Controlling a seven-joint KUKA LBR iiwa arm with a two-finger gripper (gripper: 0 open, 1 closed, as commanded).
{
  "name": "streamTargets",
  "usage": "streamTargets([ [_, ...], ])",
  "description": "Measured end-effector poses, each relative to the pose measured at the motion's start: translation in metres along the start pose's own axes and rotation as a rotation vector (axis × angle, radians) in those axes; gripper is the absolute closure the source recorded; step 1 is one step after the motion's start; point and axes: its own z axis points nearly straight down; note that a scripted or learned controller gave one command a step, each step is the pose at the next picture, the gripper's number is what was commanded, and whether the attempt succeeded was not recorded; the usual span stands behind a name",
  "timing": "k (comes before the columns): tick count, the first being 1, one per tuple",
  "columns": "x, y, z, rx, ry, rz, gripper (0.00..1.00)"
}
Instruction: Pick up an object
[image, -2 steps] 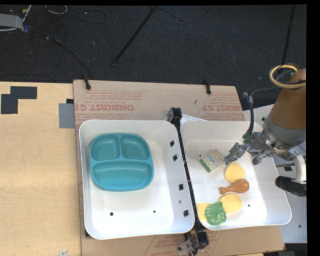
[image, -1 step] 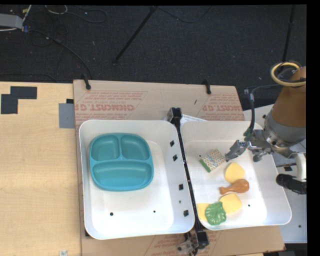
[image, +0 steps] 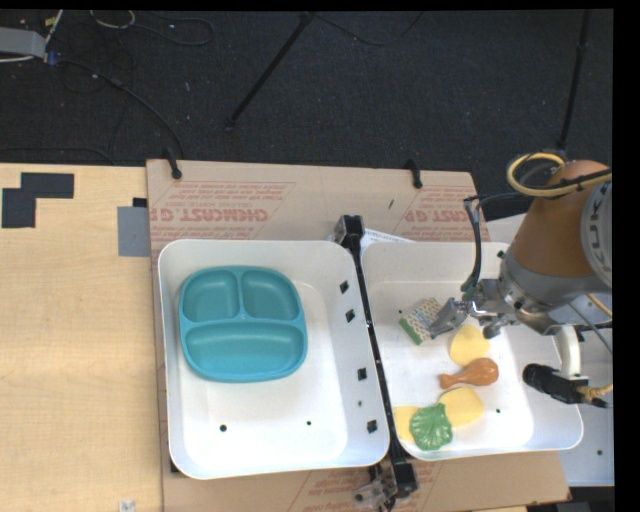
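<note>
The right bin (image: 400, 262) holds several small things. A green-edged patterned packet (image: 420, 320) lies near its middle. A pale yellow piece (image: 468, 346) sits just to the packet's right, with an orange toy drumstick (image: 470, 375) below it. Nearer the front edge are another yellow piece (image: 462, 404) and a green leafy toy (image: 431, 427). My gripper (image: 455, 316) hangs low in this bin, right beside the packet and just above the upper yellow piece. Nothing can be seen held in it. The arm's orange band (image: 556, 225) rises behind it.
The left bin (image: 190, 420) bears a teal divided plate (image: 241, 323) in its upper left part. A black divider (image: 362, 340) runs between the two bins. A black part (image: 552, 382) juts over the right bin's right rim. A cardboard sheet (image: 300, 200) lies under both bins.
</note>
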Motion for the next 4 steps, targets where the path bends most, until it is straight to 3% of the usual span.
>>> streamTargets([
  [1,0.001,0.0,0.053,-0.002,-0.002,0.001,0.0],
  [2,-0.001,0.0,0.039,-0.005,-0.002,0.004,1.0],
  [4,0.001,-0.001,-0.076,-0.01,-0.003,-0.001,1.0],
])
